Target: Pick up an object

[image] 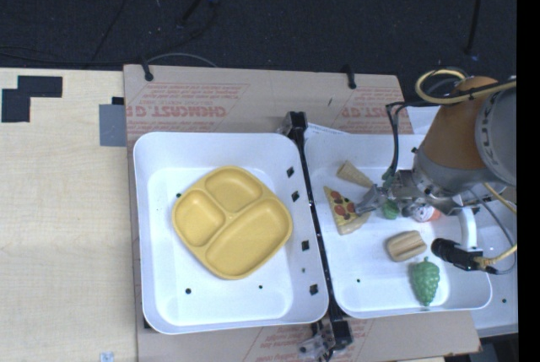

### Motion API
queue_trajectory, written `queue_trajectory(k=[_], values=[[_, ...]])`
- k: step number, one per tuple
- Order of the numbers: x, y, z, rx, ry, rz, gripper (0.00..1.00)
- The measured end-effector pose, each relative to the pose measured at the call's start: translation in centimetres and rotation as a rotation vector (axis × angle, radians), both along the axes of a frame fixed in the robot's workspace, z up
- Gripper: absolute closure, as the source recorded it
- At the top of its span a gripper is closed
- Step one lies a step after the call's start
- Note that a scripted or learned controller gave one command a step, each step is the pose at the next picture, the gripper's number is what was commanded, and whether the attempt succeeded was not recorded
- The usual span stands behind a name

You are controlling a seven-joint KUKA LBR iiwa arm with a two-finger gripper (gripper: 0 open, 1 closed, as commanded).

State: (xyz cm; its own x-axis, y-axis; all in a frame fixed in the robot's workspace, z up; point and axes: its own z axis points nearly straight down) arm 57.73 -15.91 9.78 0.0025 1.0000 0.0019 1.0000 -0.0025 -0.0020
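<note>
**A:** So, where is the hand (pixel 369 203) seen?

**B:** Low in the right bin (pixel 371 301), near its middle. It is reached in from the right by the arm (pixel 460 141), and its tip is placed at the right edge of the pizza slice (pixel 342 209).

**A:** Spread or pressed together?

**B:** Can't be told, as the tip is blurred against the slice. Contact with the slice can't be confirmed either.

**A:** How is the slice laid?

**B:** Flat on the bin floor, close to the wall shared with the left bin (pixel 160 284). The crust is turned toward the bin's front.

**A:** What else is noted in the right bin?

**B:** A tan wedge (pixel 354 175) is seen just behind the slice. A small green piece (pixel 390 209) and a red-and-white piece (pixel 424 214) are seen under the wrist, too small to be named. A roll (pixel 405 245) is placed in front of those, with grapes (pixel 426 281) just beyond it, near the front wall.

**A:** And the left bin?

**B:** A yellow plate (pixel 232 221) with three compartments is laid roughly in the centre, turned at an angle. Both bins are set on cardboard (pixel 253 99) on the bench (pixel 59 225).
</note>
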Motion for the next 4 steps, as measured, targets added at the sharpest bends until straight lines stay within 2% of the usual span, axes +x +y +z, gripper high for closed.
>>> queue_trajectory(k=[1,2,3,4], values=[[0.1,-0.1,1.4,0.000,-0.002,-0.001,1.00],[-0.3,0.1,5.7,-0.002,-0.003,0.001,1.00],[-0.1,0.3,12.0,-0.003,-0.006,0.004,1.00],[0.0,0.2,14.3,-0.002,-0.003,0.004,1.00]])
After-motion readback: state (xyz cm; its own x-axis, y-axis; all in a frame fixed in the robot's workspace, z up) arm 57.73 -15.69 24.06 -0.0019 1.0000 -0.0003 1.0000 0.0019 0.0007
